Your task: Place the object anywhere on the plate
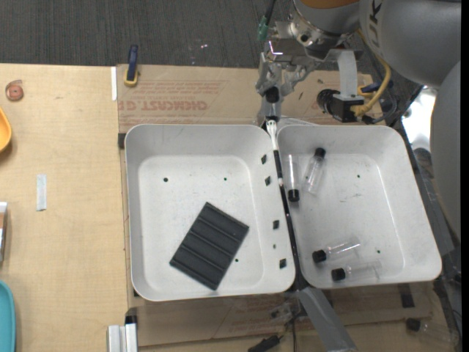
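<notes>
A black ribbed rectangular plate (210, 245) lies at a slant on the floor of the left bin (146, 196), toward its front. Several clear vials with black caps lie in the right bin (396, 196): one vial (316, 170) and another (292, 176) near the back left, and two more (338, 251) (357, 272) near the front. My gripper (272, 97) hangs above the back edge where the two bins meet, well behind the plate. A dark piece and a thin pale piece show below it, too small to identify.
Brown cardboard (183, 94) lies behind the bins, with a blue and yellow clamp (132, 66) at its left end. A wooden bench top (58, 196) lies to the left. Cables and a black fitting (338, 103) hang behind the right bin.
</notes>
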`<state>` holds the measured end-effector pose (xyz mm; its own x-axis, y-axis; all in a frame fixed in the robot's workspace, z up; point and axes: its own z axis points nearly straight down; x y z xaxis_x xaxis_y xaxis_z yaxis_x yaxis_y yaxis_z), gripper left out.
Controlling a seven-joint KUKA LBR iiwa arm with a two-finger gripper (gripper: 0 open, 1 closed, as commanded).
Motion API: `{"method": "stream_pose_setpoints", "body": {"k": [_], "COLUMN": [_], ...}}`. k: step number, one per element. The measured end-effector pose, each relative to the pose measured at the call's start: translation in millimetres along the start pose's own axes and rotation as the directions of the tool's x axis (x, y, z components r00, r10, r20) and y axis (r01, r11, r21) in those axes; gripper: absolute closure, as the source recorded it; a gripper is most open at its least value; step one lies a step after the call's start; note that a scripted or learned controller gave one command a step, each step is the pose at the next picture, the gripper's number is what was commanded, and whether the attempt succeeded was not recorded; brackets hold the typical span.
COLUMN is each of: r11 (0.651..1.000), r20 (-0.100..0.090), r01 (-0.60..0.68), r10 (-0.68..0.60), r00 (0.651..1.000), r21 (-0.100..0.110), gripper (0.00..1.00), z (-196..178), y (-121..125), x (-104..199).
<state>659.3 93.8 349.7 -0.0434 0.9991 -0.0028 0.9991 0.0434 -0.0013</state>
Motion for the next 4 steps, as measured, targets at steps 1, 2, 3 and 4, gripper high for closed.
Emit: {"method": "stream_pose_setpoints", "body": {"k": [1,2,3,4], "r11": [0.968,0.879,0.467,0.248], "r20": [-0.001,0.0,0.0,-0.001], "r01": [0.251,0.477,0.884,0.969], "r10": [-0.251,-0.477,-0.884,-0.969], "r00": [0.968,0.879,0.467,0.248], "r21": [0.002,0.0,-0.002,-0.002], "gripper": [1.0,1.0,1.0,1.0], "z": [53.6,-91.5,-91.6,15.1], "y": [1.0,-2.7,-24.3,-54.7], "x": [28.6,60.6,88.1,61.4]}}
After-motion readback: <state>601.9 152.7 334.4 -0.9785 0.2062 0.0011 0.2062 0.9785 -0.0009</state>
